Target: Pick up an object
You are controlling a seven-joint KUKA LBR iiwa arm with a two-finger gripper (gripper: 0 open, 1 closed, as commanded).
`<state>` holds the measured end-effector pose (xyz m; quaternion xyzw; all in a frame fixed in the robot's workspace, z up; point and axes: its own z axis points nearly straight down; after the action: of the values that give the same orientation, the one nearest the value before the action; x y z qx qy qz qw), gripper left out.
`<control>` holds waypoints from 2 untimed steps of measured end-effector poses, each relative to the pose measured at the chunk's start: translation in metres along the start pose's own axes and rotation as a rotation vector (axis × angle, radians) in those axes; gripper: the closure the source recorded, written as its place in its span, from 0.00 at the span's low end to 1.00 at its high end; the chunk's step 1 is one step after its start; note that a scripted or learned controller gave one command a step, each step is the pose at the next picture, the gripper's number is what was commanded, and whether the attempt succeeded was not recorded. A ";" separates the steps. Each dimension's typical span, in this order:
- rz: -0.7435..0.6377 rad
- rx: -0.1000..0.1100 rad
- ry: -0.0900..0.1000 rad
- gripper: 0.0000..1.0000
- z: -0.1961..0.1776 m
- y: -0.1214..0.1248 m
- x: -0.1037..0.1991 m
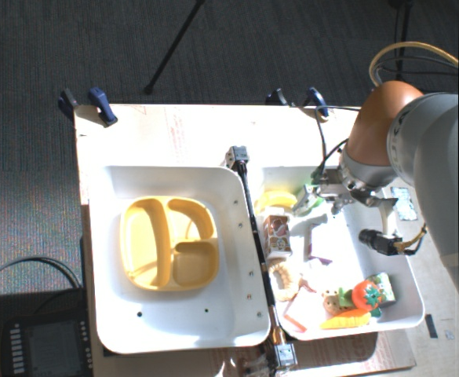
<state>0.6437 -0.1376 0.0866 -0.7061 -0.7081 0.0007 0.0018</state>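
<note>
**Desk:** What's on the bench (174,128)?

**Photographer:** Two shallow white bins side by side. The left bin (119,289) carries a yellow divided plate (169,243), lying flat near its middle. The right bin (406,285) carries the clutter: a yellow banana-shaped toy (276,200) at its far left corner, a small printed carton (278,236) just below that along the left wall, and a pale lumpy piece (282,277) further down.

**Desk:** And the near corner?

**Photographer:** A bright cluster: an orange carrot-shaped toy (347,320), an orange-and-green packet (373,293) just above it, and a thin pink strip (294,311) to their left. A small purple scrap (317,255) sits mid-bin, apart from the rest.

**Desk:** Where's the arm?

**Photographer:** The grey arm (425,155) reaches in from the right, orange band at the wrist, poised over the far part of the right bin. The pincer (317,199) hangs just right of the banana toy, with something green at its tip.

**Desk:** Has it got hold of anything?

**Photographer:** Cannot tell. The pincer's tip is too small and cluttered to read, and nothing can be seen clearly gripped. The toys all lie on the bin floor.

**Desk:** Anything else in shot?

**Photographer:** Blue clamps (101,104) grip the bench's far edge.
</note>
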 end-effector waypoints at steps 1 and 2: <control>0.003 0.001 0.001 0.00 0.001 -0.051 -0.024; 0.001 -0.001 0.000 0.00 0.000 0.000 -0.009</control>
<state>0.6441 -0.1467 0.0868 -0.7064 -0.7079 0.0002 0.0014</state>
